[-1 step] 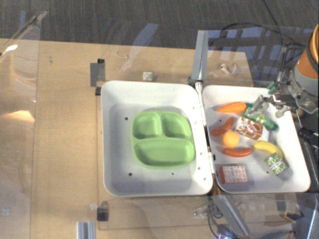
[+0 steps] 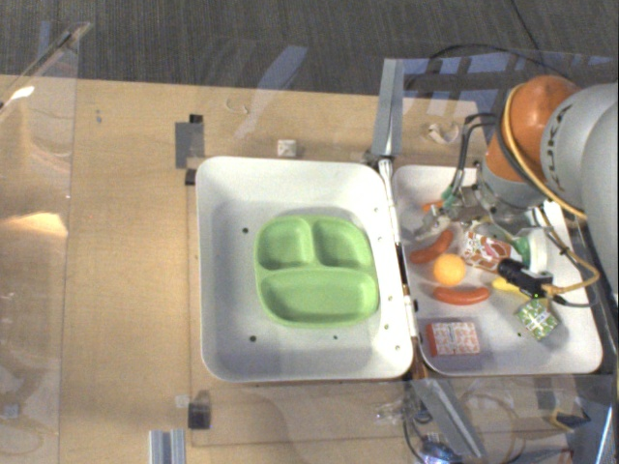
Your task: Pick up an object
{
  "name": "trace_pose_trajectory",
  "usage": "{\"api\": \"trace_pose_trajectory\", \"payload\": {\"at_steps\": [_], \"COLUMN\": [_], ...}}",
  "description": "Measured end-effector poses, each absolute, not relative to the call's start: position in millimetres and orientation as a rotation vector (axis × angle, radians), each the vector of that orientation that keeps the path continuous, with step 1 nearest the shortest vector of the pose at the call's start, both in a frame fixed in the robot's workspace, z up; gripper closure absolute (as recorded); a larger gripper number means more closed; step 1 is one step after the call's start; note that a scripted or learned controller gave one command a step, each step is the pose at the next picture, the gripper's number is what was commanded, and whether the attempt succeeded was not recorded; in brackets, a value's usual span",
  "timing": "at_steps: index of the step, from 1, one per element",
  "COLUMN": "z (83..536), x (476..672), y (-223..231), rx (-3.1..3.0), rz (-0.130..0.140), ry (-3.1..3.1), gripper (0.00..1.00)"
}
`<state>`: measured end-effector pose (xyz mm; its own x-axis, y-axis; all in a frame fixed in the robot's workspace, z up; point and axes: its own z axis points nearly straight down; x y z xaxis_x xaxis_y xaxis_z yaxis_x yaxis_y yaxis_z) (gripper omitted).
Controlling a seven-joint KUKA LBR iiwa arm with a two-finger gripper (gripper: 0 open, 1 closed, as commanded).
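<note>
Nearest the camera, at the bottom of the right bin, lies a small flat red-patterned packet, square to the bin wall and well apart from the arm. Above it, a long red piece lies roughly left-to-right, and an orange ball sits just above that, touching or nearly touching it. A second red piece slants up-right beside the ball. To the right: a red-and-white wrapped item, a yellow item partly under a black cable part, and a small green packet near the right wall. The left bin holds a green divided tray, centred. The gripper hangs at the top of the right bin, under the grey wrist and orange band; its tips point down-left toward the clutter, but the resolution is too poor to say whether the jaws are wide or narrow, and nothing is visibly between them. Judgement: the approach is in hand, no grasp made. The ball and the slanted red piece lie just below and slightly left of the gripper, nearest candidates. The red piece's long axis runs diagonally, so the jaws would need to close across it. Risk: neighbours crowd the ball, and it may roll.
</note>
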<state>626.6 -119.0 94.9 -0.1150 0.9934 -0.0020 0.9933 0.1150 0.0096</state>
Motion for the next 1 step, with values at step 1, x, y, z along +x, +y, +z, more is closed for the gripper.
{"api": "trace_pose_trajectory", "payload": {"at_steps": [1], "z": [108.4], "x": [629.6], "y": [-119.4], "rx": [2.075], "rz": [0.015], "ry": [2.335], "gripper": [1.0]}}
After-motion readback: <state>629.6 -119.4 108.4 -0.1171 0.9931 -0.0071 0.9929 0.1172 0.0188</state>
